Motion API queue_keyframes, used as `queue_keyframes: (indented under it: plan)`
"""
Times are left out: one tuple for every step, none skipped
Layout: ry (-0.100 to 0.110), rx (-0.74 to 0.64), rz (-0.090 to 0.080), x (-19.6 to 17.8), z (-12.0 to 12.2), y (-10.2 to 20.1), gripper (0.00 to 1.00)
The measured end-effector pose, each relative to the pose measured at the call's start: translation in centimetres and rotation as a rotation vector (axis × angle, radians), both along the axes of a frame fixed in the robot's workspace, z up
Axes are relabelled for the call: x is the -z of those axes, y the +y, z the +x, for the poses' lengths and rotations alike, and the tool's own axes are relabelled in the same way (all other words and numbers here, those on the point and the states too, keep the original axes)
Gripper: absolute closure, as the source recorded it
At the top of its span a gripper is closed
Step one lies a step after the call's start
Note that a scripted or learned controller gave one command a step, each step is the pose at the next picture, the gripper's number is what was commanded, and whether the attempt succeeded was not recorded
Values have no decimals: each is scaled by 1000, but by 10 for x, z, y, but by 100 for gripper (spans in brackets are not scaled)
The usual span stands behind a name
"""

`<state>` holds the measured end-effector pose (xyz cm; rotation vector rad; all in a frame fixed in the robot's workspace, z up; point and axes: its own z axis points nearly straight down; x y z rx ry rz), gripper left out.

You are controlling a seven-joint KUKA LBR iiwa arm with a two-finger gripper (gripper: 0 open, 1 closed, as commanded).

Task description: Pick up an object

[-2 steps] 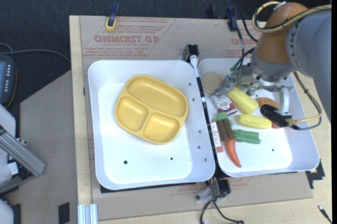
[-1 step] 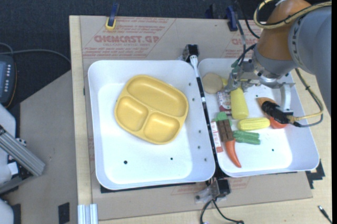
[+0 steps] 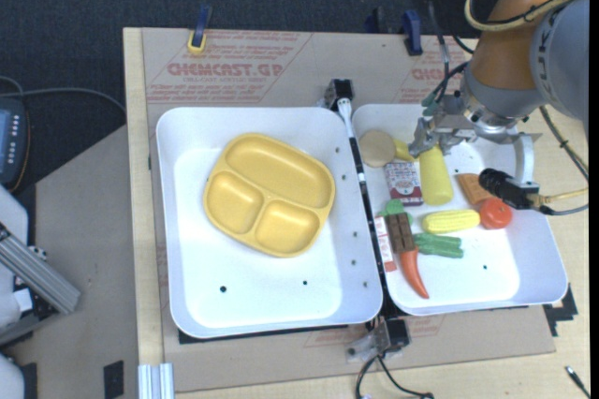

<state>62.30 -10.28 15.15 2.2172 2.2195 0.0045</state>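
My end effector (image 3: pixel 426 137) hangs low in the right bin (image 3: pixel 538 280), just above the yellow bottle (image 3: pixel 434 176) beside the red packet (image 3: pixel 403 182), whether apart or together I cannot tell, so next I judge a straight descent and a clamp.

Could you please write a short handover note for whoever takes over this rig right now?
Gripper: low over the back of the right bin, just above the yellow bottle; nothing visibly held.
Right bin holds the toys: yellow bottle, red packet, corn cob, tomato, green bean, chili pepper, brown bar, beige disc.
Left bin holds a yellow divided plate.
Done: approach to the bottle area.
Left: grasp and lift an object; nothing is up yet.
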Motion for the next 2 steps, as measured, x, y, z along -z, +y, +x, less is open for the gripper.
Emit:
queue_keyframes:
  plan:
    - [-1, -1, 0, -49, -1, 9, 100]
    - [0, 0, 0, -75, 0, 10, 100]
